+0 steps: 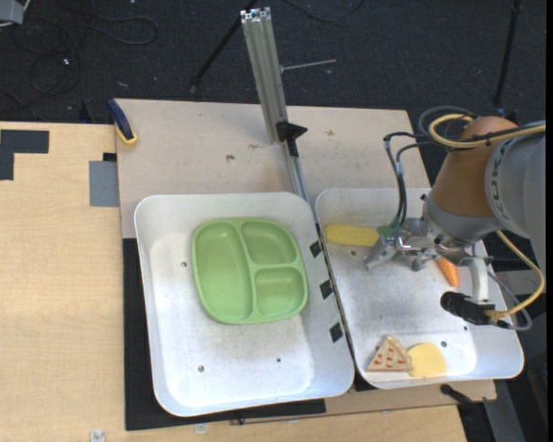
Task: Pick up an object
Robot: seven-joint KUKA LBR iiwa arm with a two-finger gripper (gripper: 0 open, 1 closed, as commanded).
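Tabletop, two white bins. Right bin (350,339): corn cob (351,237) at far left, jaws (387,247) just beside it, grip state I can't tell. Approach step, I reckon; next: close on the cob, lift straight.

The desk (212,145) and both white bins (166,357) are viewed from one fixed camera set high above, angled downward at moderate distance.

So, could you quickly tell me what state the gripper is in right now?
Gripper: low in the right bin, beside the yellow corn piece; open or closed cannot be told.
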